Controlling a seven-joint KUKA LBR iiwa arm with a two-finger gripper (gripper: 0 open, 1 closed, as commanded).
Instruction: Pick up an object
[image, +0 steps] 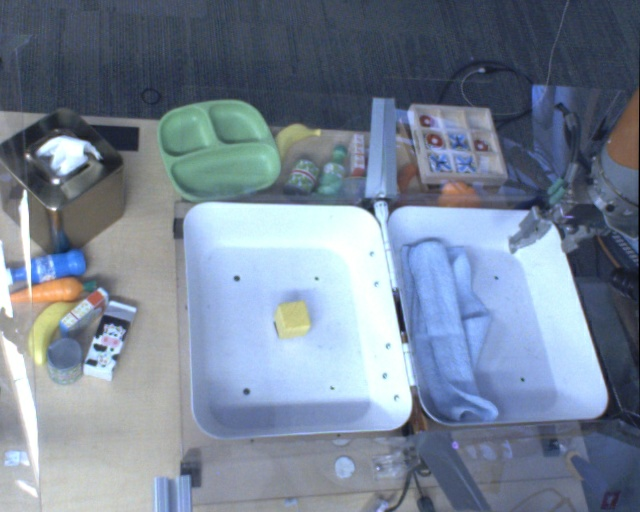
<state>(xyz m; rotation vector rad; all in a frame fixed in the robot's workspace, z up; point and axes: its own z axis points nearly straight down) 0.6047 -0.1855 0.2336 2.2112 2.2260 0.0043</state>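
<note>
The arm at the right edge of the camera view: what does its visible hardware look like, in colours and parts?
A small part shows. The arm is pale grey metal with an orange band at the top right edge. The gripper is grey and angular, one pale finger pointing toward the right bin's upper corner. Thin dark cables run around the wrist, some with greenish touches. No markings are legible.

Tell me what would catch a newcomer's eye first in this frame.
Probably the small yellow block, alone near the middle of the left bin. Next, the grey-blue towel lying rolled along the left side of the right bin. The gripper sits at that bin's far right corner, away from both.
</note>
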